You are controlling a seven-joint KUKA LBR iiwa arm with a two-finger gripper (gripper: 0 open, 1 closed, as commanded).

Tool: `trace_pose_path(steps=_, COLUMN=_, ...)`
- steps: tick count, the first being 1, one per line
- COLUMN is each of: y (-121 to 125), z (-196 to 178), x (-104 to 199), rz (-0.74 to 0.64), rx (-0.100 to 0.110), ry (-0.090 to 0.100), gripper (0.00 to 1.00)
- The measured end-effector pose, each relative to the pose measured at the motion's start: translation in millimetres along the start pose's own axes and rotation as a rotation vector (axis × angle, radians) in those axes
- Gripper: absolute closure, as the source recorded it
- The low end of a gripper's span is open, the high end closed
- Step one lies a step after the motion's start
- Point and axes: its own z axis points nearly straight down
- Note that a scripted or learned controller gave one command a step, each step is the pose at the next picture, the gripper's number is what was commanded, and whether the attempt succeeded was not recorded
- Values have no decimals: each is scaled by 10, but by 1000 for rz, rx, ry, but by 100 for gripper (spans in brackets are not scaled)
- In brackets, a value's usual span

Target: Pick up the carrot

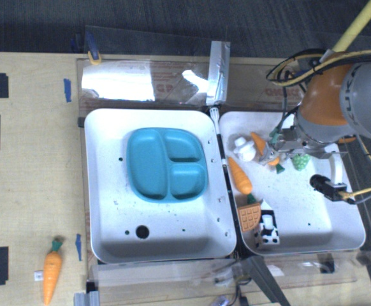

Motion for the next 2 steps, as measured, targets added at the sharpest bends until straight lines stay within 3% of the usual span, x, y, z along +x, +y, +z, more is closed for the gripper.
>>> trace_pose_path(steps=1, y=247, z=-879, x=611, rz=370, rx=6, ry=2, gripper=100)
trace_pose_path(steps=2, y=246, z=-964, x=603, rz=369, rx=7, ry=-1, gripper=100)
